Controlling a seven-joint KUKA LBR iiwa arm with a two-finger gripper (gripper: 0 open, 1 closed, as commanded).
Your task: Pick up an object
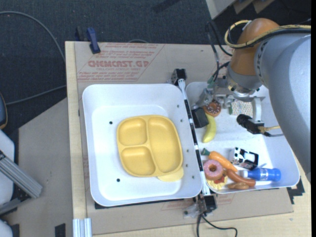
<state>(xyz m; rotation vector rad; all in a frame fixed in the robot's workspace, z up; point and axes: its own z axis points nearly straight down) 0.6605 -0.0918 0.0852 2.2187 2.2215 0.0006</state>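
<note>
My grey arm with its orange band (256, 38) filled the upper right of the frame, above the right-hand shallow white bin (281, 157). The left white bin (98, 107) held a yellow three-compartment plastic plate (148, 144) at the frame's centre. My claw (217, 102) sat low at the right bin's upper left corner, just above a yellow toy banana (210, 131); whether it was apart or together, I cannot tell. Lower right lay a blue marker (264, 174), an orange carrot (222, 160) and a pink doughnut (213, 170).
</note>
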